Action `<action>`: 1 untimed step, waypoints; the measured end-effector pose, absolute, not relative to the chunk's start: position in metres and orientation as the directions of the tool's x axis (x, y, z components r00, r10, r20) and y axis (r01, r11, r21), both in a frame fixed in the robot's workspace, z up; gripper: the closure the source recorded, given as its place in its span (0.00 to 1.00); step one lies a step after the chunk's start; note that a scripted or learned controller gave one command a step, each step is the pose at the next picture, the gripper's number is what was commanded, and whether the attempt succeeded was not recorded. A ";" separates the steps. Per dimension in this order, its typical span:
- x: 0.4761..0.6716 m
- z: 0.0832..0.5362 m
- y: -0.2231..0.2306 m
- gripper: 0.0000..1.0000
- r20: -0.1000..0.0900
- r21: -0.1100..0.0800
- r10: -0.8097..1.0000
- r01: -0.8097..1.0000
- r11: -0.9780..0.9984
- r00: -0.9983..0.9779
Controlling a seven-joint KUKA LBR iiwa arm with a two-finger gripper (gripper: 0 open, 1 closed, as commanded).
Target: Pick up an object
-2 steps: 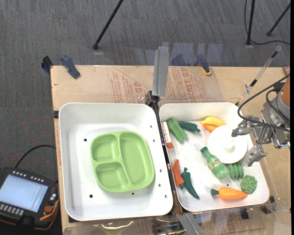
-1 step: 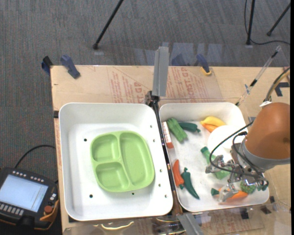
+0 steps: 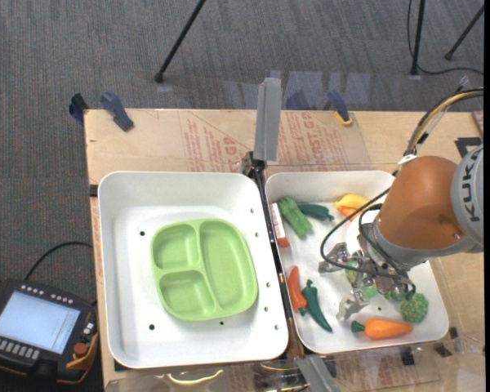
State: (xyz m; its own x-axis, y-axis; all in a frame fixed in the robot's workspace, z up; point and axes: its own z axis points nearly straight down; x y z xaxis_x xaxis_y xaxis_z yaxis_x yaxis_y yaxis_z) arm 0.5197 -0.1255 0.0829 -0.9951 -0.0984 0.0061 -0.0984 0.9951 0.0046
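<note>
Where carpet (grey) (image 3: 229, 47) surrounds, plywood bench (image 3: 180, 141).

The arm's orange band (image 3: 420, 202) covers part of the yellow toy (image 3: 350, 203) and the right bin's (image 3: 310, 178) far corner; the gripper's (image 3: 367, 288) finger state is unreadable.

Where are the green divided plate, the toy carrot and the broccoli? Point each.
green divided plate (image 3: 220, 256): camera view, floor of its long right compartment.
toy carrot (image 3: 385, 328): camera view, middle of orange body.
broccoli (image 3: 415, 307): camera view, on its green crown.
</note>
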 end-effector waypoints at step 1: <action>0.558 0.084 -0.098 0.00 0.003 0.003 -0.095 -0.095 0.996 -0.996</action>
